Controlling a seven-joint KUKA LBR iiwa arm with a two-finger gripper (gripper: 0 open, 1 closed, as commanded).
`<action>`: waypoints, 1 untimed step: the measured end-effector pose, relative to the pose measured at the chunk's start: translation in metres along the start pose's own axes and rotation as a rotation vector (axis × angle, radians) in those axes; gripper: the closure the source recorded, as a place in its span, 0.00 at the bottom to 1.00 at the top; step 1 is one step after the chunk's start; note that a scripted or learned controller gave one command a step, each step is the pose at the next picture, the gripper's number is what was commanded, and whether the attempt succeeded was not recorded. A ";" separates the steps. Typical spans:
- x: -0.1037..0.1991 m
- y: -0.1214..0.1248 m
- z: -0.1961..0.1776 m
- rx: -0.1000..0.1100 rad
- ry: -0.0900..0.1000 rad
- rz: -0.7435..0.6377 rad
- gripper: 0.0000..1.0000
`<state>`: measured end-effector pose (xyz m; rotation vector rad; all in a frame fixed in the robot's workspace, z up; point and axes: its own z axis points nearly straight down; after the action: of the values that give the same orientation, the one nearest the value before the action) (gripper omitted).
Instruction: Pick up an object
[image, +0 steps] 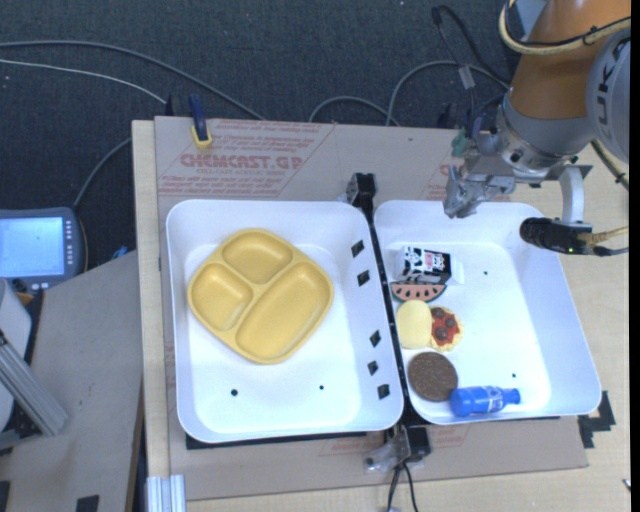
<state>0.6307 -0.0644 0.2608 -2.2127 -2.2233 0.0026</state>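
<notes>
End effector (462, 203) hovers over right bin's (545, 300) far rim, toys (428, 320) below

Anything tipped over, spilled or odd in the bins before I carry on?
One thing: the blue plastic bottle lies on its side at the right white bin's near edge, beside the round brown cookie. The yellow compartment tray sits flat but turned askew in its bin.
</notes>
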 end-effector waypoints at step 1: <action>0.047 -0.010 0.001 -0.001 0.000 0.000 1.00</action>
<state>0.6207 -0.0170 0.2598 -2.2134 -2.2242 0.0014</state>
